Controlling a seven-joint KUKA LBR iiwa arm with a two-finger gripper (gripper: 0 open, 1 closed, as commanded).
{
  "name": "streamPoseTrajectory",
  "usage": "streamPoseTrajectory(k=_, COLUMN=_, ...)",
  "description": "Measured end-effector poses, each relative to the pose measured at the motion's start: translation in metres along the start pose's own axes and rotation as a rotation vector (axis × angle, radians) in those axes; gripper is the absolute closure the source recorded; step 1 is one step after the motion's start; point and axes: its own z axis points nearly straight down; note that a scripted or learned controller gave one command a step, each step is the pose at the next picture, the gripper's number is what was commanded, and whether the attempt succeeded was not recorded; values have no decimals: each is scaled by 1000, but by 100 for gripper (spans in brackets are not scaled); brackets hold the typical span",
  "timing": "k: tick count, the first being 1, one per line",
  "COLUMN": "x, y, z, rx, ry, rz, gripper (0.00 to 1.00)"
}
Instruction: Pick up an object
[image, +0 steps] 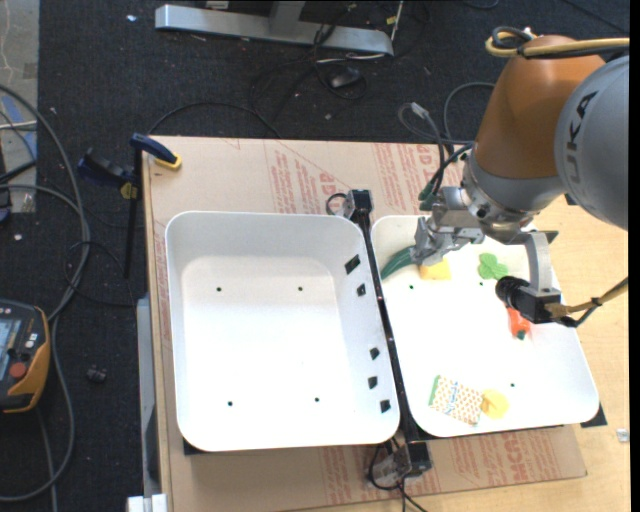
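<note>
From above, the gripper (437, 248) sits low at the back of the right bin (560, 385), right over a yellow piece (434, 269) next to a green strip (396, 262), so that's probably the target. Can't tell how it's set or if it has anything. A patterned packet (456, 397) lies near the front; the left bin (180, 300) just waits.

Count on bench (260, 165): 2 white bins, left bin (270, 235) and right bin (560, 385). Left bin contents: 0 items. Right bin contents: 1 dark green curved piece (396, 262), 1 yellow block (435, 270), 1 light green piece (491, 266), 1 orange piece (519, 325), 1 patterned packet (455, 397), 1 yellow round piece (494, 404). Loose items in right bin: 6.
</note>
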Motion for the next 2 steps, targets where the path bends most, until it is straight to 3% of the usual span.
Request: streamPoseTrajectory(k=2, x=100, y=21, z=33, rx=1, ry=0, rz=0, gripper=100)
